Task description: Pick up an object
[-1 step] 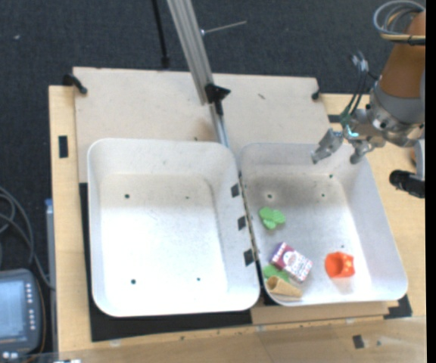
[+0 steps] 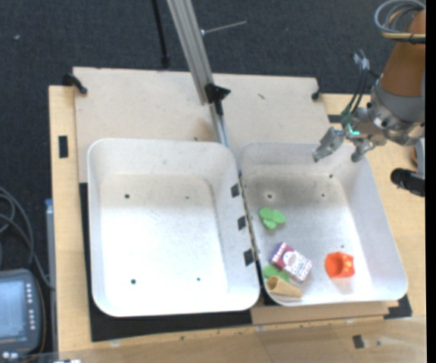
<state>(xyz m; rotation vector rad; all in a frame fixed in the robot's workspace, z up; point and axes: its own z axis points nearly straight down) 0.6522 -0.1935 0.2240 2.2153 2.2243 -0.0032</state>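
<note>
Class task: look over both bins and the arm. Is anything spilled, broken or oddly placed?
Nothing stands out. The green piece, carton, orange cup and tan item lie loose inside the right bin. The gripper hovers over its far edge.

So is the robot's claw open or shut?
Open. The gripper hangs over the right bin's far edge with its two fingers spread apart and nothing between them.

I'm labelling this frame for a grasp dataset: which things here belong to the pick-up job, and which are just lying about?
Part of the job:
gripper, open, over the right bin's far rim
right bin
green piece
orange object
small carton
tan piece

Just lying about:
left bin
metal post
grey pendant
</note>
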